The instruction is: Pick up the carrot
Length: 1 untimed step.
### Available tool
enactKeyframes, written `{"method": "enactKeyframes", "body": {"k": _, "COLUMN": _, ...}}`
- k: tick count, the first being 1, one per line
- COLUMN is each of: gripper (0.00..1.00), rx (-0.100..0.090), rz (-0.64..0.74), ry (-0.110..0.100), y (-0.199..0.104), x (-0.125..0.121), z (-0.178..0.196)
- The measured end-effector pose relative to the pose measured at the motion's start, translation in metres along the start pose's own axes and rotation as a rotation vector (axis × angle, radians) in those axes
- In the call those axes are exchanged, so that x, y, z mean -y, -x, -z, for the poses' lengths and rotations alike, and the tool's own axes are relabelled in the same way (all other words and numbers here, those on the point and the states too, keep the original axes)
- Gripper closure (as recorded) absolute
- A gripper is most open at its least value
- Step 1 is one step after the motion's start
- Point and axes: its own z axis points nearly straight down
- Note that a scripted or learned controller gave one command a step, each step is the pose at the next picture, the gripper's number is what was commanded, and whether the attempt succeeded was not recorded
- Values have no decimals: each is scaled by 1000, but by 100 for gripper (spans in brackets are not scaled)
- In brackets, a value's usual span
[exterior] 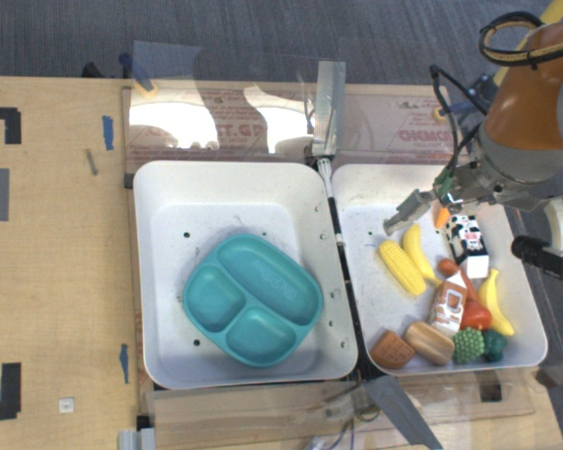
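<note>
The carrot (441, 217) shows as a small orange sliver right under my pincer (430, 204), mostly covered by it, in the far half of the bin (535, 350) I am reaching into. Whether it sits inside my grip I cannot tell, nor how far my pincer is open: the wrist hides that.

Just nearside of my pincer stands a black-and-white milk carton (465, 236), and just beside it, toward the bin's middle, lie a banana (414, 245) and a corn cob (402, 267), both close to the carrot. Farther nearside lies a crowd of other toy food. The teal plate (253, 298) lies well apart in the other bin (150, 195).

To do this step well, I judge I should come straight down over the orange sliver, close across its narrow width and not along it, and keep clear of the carton and banana so neither gets pinched along. I would lift slowly and check that orange shows in my grip before moving off, since a glancing close could roll the carrot away
</note>
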Motion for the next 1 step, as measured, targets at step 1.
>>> {"method": "enactKeyframes", "body": {"k": 1, "gripper": 0, "rx": 7, "rz": -320, "ry": 25, "y": 67, "x": -7, "z": -113}}
